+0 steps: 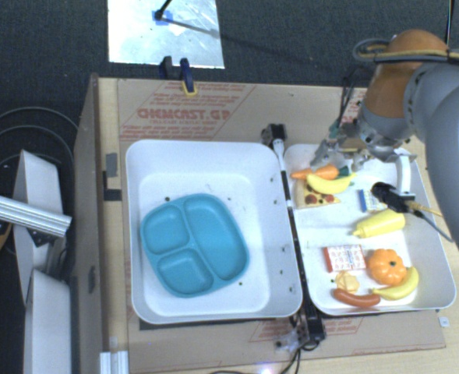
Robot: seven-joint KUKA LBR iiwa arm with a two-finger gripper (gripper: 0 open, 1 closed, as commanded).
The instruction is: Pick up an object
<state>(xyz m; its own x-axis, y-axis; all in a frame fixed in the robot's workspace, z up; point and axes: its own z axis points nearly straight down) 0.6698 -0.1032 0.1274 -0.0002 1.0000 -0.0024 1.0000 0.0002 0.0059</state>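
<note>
So here's what you're looking at: your two-finger gripper (338, 158) is hanging over the 12 o'clock end of the shallow white plastic bin on the right (315, 236), with the grey arm coming in from 3 o'clock. It sits right above a small yellow plastic banana (328, 184) and an orange toy carrot (305, 174), which lie touching each other, the carrot on the 9 o'clock side. You can't tell from this angle whether the gripper is open or closed, or whether it has actually got hold of either one (the wrist covers too much). Just at 6 o'clock from that banana there's a little brown-and-red lump (319, 199), too small to identify. Around the middle of the bin you've got a yellow plastic squeeze bottle (379, 224) lying on its side, with a small blue piece (363, 201) near it toward 11 o'clock. Down at the 6 o'clock end: a red-and-white patterned little box (344, 257), a round orange toy pumpkin (386, 266) just beside it at 3 o'clock, a second yellow banana (400, 285) curled against the pumpkin, and a red toy sausage (356, 298) by the rim. The shallow white plastic bin on the left (190, 158) holds a light-blue divided plastic plate (194, 244).
</note>
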